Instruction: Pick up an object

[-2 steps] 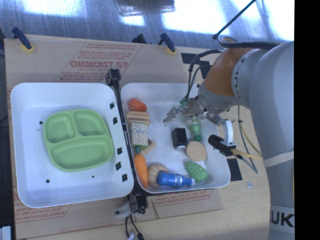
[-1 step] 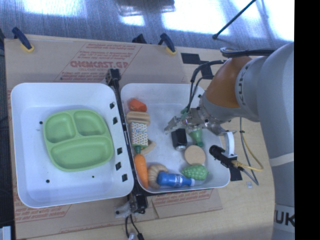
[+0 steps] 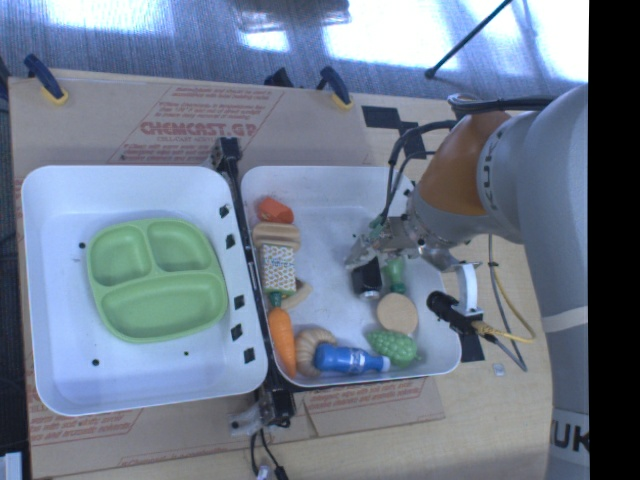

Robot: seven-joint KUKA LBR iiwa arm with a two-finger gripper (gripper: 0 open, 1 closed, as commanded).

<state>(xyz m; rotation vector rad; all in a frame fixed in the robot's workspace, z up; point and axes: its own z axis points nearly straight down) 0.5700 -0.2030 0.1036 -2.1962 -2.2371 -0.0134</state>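
Low over the right bin (image 3: 330, 183), the end effector (image 3: 372, 268) angles leftward.

the gripper (image 3: 378, 265) sits low in the right bin (image 3: 330, 183), and its fingers are too dark and small to read; whether anything lies between them cannot be told. a green item (image 3: 397, 271) just right of the gripper is partly covered by the wrist, so its shape is unclear. the arm (image 3: 540, 168) behind the gripper is cut off by the frame's right side. below and left of the gripper, a tan round toy (image 3: 310, 343) is half hidden by the blue bottle (image 3: 348, 359).
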